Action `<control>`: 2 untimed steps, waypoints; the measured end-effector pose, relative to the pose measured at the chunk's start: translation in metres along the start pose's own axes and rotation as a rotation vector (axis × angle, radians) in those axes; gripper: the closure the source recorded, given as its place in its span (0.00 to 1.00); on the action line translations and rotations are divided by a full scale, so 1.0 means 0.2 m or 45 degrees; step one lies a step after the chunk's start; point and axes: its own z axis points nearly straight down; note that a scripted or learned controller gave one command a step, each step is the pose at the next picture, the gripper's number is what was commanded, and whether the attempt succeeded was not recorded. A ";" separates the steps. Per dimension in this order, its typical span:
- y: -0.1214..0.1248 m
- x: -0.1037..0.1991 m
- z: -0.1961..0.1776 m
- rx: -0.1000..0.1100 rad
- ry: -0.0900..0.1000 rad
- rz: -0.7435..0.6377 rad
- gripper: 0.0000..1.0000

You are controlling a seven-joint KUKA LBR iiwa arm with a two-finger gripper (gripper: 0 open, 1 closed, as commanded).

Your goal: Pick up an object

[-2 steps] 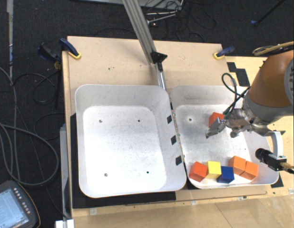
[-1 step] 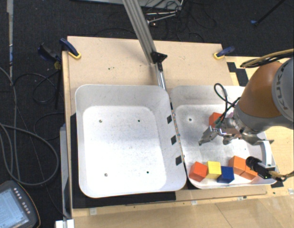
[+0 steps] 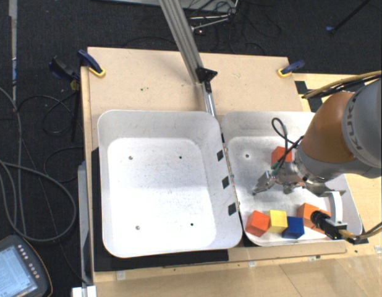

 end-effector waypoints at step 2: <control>0.04 -0.02 -0.37 -0.012 -0.002 -0.004 1.00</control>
